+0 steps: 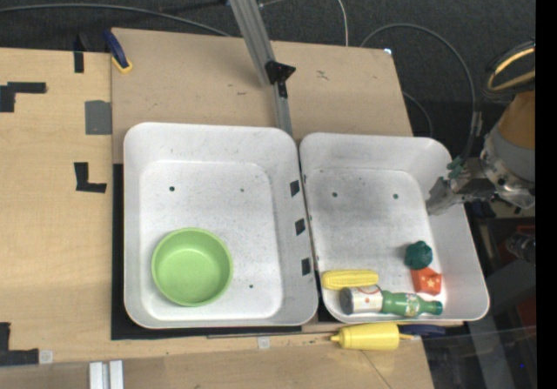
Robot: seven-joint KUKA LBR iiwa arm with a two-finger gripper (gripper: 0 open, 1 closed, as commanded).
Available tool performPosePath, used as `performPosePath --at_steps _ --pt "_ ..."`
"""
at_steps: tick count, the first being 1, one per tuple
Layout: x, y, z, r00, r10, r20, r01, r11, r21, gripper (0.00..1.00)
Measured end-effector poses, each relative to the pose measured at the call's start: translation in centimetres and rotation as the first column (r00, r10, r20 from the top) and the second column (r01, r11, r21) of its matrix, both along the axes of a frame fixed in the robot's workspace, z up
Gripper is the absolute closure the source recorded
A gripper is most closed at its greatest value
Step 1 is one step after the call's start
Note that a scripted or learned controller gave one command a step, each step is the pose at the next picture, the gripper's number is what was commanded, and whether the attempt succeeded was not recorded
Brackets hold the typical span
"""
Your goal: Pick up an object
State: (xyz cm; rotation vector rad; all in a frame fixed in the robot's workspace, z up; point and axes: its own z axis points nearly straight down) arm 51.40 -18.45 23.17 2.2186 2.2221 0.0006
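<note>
Poised at right edge of frame over right bin's [452, 161] rim, gripper [446, 190] state impossible to tell, presumably readying to reach toys crowded lower right.

Bench [218, 74]; two bins [139, 204]; mustard bottle [370, 338]

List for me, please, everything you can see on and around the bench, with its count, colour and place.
bins: 2, white, side by side on the bench
bowl: 1, light green, near-left corner of the left bin
yellow piece: 1, yellow, near edge of the right bin
bottle: 1, green with white label, lying along the right bin's near edge
green lump: 1, dark green, right side of the right bin
orange piece: 1, orange-red, just below the green lump
yellow bottle: 1, yellow, on the bench outside the right bin
metal pole: 1, grey, behind the bins
claw: 1, grey, over the right bin's right rim
</note>
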Motion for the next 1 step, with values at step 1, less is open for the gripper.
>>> performPosePath --at_steps 1 --pt "0.88 5.45 0.91 1.0 0.006 -0.002 -0.006 1.0 0.003 1.0"
